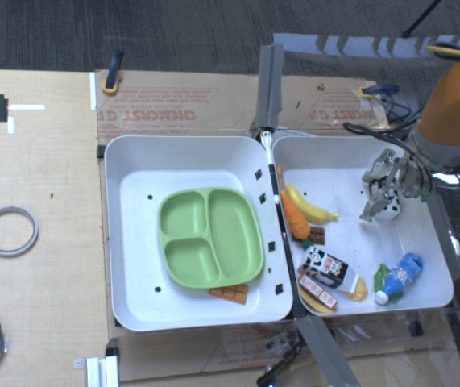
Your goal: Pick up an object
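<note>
One claw (381,202) hovers above one banana (310,205), one bottle (398,277).

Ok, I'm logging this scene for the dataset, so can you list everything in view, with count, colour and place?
bins: two, white, side by side on the bench
divided plate: one, green, in the left bin
waffle piece: one, brown, below the plate, left bin
banana: one, yellow, right bin near the divider
carrot: one, orange, beside the banana
small carton: one, black and white, right bin front
bottle: one, blue with green, right bin front right corner
tape roll: one, grey, on the bench to the left
clamp: one, blue and yellow, on the cardboard behind the left bin
arm: one, grey with orange band, right side
end effector: one, metallic, over the right bin's rear
</note>
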